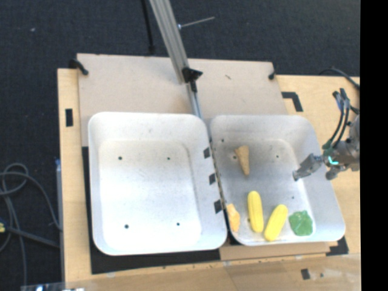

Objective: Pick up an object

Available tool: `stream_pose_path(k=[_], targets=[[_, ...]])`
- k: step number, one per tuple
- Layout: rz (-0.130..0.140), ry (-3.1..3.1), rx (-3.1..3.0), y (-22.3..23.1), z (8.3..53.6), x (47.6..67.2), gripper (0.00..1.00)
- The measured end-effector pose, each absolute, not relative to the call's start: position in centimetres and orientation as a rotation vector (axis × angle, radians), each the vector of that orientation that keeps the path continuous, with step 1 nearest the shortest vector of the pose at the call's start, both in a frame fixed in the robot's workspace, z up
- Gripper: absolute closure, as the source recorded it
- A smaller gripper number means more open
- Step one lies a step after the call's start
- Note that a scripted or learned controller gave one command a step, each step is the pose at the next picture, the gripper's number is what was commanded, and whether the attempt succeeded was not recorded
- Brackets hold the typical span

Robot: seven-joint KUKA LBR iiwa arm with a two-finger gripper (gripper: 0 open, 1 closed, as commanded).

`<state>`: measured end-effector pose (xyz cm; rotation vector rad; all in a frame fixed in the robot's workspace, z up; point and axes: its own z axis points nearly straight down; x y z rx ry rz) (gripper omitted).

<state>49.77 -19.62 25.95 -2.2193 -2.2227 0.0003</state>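
The right bin (285, 129) holds several small objects. A tan cone-shaped piece (242, 159) lies near its middle. Two yellow oblong pieces (255, 211) (276, 221) lie side by side near the front wall, with a green lump (301, 223) to their right. An orange piece (233, 217) rests against the bin's left wall. My gripper (318, 170) hovers over the bin's right rim, open, with nothing between its fingers. It is well right of the cone and above the green lump in the view.
The left bin (151, 126) stands beside the right one on the wooden bench. A slanted metal rail (173, 35) runs from the top of the view down to the gap between the bins. Cables (342, 111) hang at the right.
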Motion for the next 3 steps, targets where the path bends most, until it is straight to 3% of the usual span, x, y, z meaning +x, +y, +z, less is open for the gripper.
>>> stream_pose_path(k=[1, 3], targets=[[-0.003, -2.225, -2.222, -19.6, 26.1, 49.9, 0.0], [0.005, -2.218, -2.22, -20.4, 13.8, 49.2, 0.0]])
